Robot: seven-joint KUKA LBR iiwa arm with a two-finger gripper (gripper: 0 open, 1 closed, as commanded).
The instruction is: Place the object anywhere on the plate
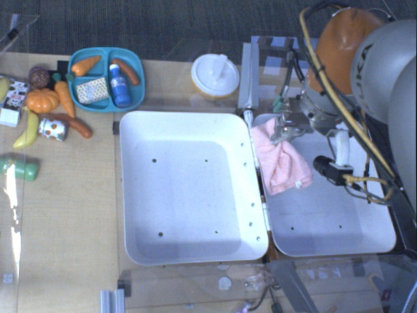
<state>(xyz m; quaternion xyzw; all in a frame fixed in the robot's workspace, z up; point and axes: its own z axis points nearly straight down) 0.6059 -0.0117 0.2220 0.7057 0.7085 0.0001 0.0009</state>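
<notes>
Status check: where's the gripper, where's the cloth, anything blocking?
Gripper over right white bin, at top edge of crumpled pink cloth; grip unconfirmed. Cloth draped on bin's left wall. Blue sectioned plate far left, holding toy food.

You have the cloth (281,162) in the right bin (339,233), against its left wall; the divided plate (107,78) sits behind the left bin (189,188).

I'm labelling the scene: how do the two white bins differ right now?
The left bin appears squarer and lies fully in view; the right bin is partly covered by the arm. The right bin holds a pink cloth at its left edge, with the gripper above it. Both are shallow and white.
</notes>
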